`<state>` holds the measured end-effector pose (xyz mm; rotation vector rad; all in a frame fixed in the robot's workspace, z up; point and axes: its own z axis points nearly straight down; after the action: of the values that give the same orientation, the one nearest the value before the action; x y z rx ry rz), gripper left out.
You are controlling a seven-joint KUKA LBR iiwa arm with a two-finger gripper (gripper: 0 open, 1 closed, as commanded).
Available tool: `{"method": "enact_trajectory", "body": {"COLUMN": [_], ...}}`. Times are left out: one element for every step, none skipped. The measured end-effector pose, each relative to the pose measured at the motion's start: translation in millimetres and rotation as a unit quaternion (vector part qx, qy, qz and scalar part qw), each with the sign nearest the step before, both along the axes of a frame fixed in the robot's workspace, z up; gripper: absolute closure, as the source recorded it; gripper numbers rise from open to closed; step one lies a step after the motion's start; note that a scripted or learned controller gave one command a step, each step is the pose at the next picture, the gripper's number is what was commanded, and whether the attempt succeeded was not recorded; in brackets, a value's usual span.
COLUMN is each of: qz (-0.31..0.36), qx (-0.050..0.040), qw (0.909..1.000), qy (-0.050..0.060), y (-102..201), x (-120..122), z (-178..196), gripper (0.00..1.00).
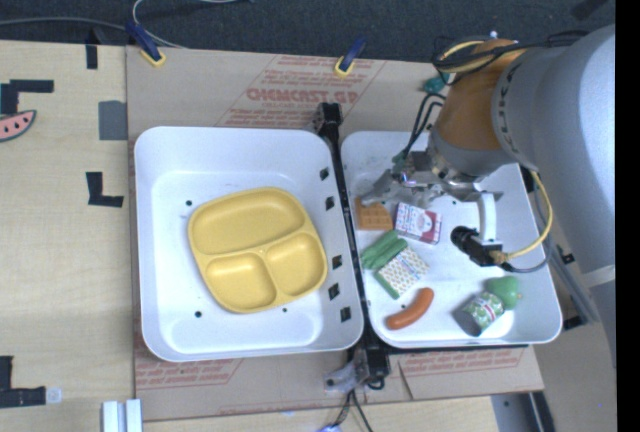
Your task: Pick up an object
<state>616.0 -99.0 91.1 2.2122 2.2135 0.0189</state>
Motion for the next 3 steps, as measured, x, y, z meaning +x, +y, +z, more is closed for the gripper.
{"method": "enact_trajectory", "body": {"qz": [-0.001, 0.000, 0.000], "qx": [-0.0008, 0.0014, 0.0015], "qw": [1.0000, 1.0000, 1.0000], "qy": [0.000, -0.001, 0.001], "y": [4.8, 7.1, 7.1], "x": [-5.4, -3.6, -5.0], "z": [-0.3, 11.9, 10.2], "gripper": [0.00, 1.00, 0.00]}}
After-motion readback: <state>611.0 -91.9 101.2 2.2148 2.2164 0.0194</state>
